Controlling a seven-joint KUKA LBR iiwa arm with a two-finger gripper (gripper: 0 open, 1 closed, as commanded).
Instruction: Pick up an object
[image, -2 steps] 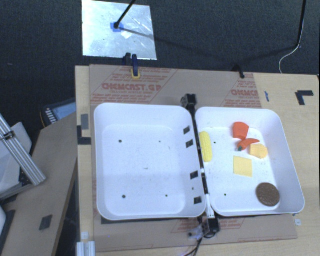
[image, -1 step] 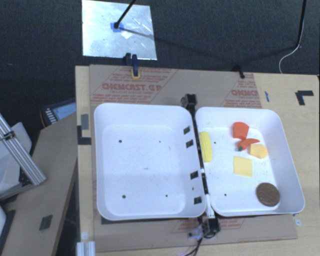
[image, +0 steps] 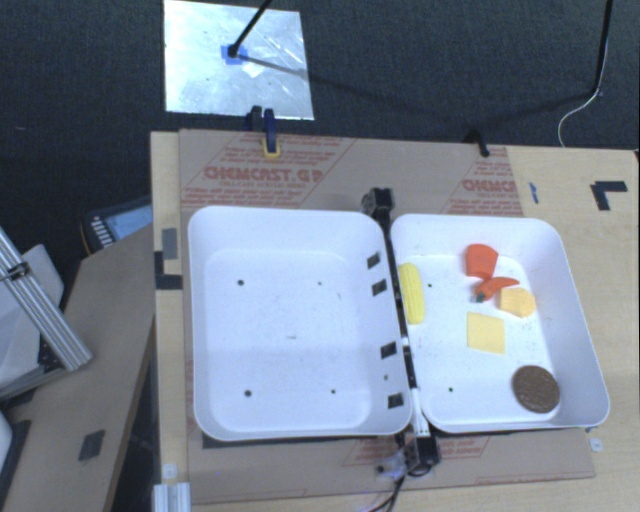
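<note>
The right bin holds several small objects. A yellow corn cob lies along its left wall. An orange piece sits near the back, with a small orange carrot-like piece just below it. A yellow-orange chunk lies to their right. A flat yellow square rests in the middle. A round brown cookie sits at the front right corner.
The left bin stands beside the right one, joined by black clips along the shared edge. Both rest on a cardboard sheet on the bench. A shiny metal plate lies on the dark floor behind.
</note>
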